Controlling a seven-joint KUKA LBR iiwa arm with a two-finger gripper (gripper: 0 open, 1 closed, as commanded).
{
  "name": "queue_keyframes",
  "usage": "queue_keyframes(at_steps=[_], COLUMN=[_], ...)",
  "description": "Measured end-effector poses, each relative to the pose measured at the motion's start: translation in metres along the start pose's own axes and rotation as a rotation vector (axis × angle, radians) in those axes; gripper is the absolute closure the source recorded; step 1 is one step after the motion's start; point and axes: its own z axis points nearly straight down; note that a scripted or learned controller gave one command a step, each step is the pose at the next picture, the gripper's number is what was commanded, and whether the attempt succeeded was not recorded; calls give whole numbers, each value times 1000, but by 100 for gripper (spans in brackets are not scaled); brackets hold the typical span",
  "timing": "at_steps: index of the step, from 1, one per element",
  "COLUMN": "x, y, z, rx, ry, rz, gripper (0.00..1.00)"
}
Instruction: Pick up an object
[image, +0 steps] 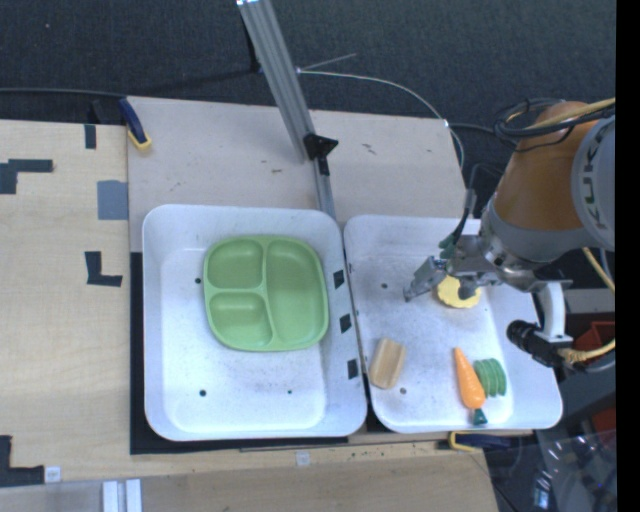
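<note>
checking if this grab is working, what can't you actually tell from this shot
- Yellow object, camera view: mostly covered by the gripper, so its shape and whether it is gripped are unclear.
- Gripper: too small and blurred to judge.
- Arm: cut off by the right edge.
- Carrot: its green end is too small to read.
</note>
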Motion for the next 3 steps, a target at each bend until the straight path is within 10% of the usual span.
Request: queue_keyframes(at_steps=[3], x=[-1], y=[9], z=[107], rx=[6], ry=[-1], rz=[1], gripper=[0])
